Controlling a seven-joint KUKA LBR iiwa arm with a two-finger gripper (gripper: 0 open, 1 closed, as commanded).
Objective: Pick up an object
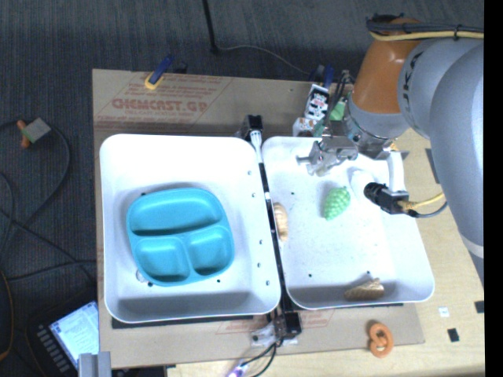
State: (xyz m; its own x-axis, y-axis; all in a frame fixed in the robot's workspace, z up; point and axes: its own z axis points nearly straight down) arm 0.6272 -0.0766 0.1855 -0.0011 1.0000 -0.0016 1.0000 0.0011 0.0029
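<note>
Though blurred, fingers (328, 163) near green grapes (336, 202)

The arm (452, 108) is a thick, rounded grey tube with a smooth shell. An orange band (381, 73) wraps it above the wrist. Below that sits a dull metal gripper (324, 162) with small silver parts. A black connector (383, 195) with a pale yellowish cable (428, 205) hangs beside it.

A tan wooden bench top (196, 100) printed with red lettering sits on dark grey carpeted floor (94, 22) — a thin black cable (211, 22) trails across the carpet, and a small grey-and-orange block (33, 130) lies far off at the view's left.
</note>
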